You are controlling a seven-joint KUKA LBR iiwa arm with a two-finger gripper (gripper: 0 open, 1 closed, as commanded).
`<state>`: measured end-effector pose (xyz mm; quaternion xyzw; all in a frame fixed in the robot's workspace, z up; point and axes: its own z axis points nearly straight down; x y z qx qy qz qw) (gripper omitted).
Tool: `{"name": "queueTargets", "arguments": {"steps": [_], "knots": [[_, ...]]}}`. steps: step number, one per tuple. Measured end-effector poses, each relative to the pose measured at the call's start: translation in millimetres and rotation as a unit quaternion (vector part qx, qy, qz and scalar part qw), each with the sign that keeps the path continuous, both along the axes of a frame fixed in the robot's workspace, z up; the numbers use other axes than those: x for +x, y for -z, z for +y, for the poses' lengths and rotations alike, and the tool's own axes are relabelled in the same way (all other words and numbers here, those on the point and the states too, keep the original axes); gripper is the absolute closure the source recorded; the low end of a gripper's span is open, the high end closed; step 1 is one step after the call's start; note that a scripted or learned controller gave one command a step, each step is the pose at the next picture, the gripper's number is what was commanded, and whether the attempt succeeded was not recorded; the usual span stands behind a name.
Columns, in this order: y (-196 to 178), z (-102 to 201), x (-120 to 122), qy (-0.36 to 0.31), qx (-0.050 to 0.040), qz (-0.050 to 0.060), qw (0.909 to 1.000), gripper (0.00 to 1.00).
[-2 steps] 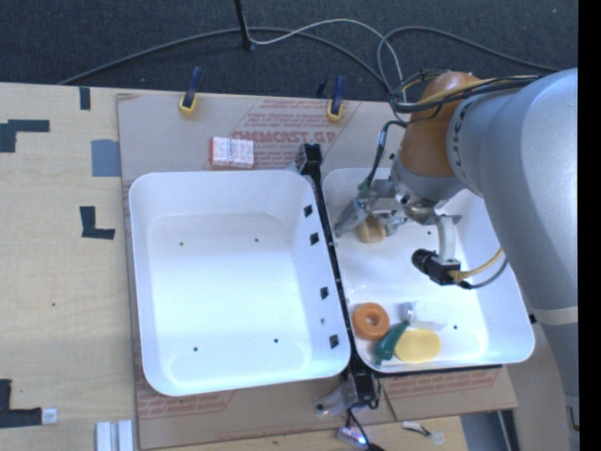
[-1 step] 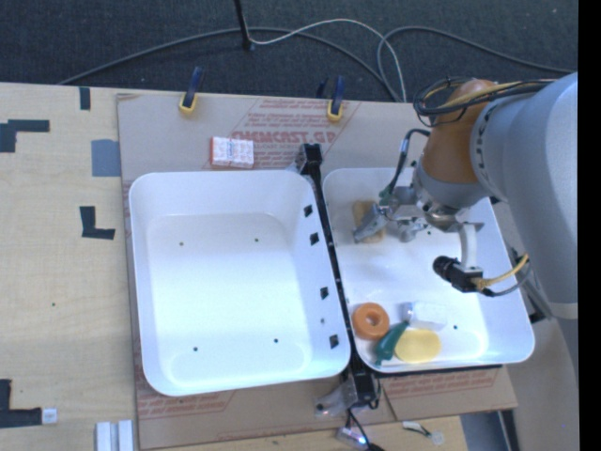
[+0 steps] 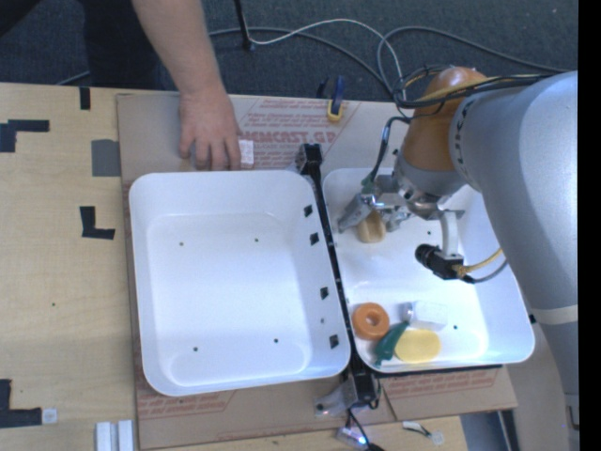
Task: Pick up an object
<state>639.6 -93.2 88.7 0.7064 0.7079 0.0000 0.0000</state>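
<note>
My gripper (image 3: pixel 372 212) is low over the far left part of the right bin (image 3: pixel 488 341), close to the divider between the bins. A small tan object (image 3: pixel 372 230) sits right at its tip, partly covered by the gripper body; I cannot make out whether it is gripped. Near the bin's front lie an orange ring (image 3: pixel 370 319), a yellow rounded piece (image 3: pixel 419 346), a green piece (image 3: pixel 389 343) and a pale clear object (image 3: pixel 424 312).
The left bin (image 3: pixel 150 252) stands beside the right one. A person's hand (image 3: pixel 210 137) rests at its far rim next to a small white item (image 3: pixel 246 152). The grey arm (image 3: pixel 526 177) fills the right side, with cables (image 3: pixel 470 269) over the right bin.
</note>
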Motion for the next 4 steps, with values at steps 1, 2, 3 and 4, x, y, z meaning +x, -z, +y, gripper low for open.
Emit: {"name": "queueTargets", "arguments": {"steps": [1, 2, 3, 4], "knots": [[-0.3, -40.0, -26.1, 0.002, -0.0005, 0.000, 1.0000, 0.00], [-0.7, -9.5, -97.4, 0.001, 0.0004, 0.001, 1.0000, 0.00], [0.1, -14.8, -39.9, 0.001, -0.0001, 0.000, 1.0000, 0.00], [0.0, -25.3, -14.4, 0.001, -0.0001, 0.000, 1.0000, 0.00]]}}
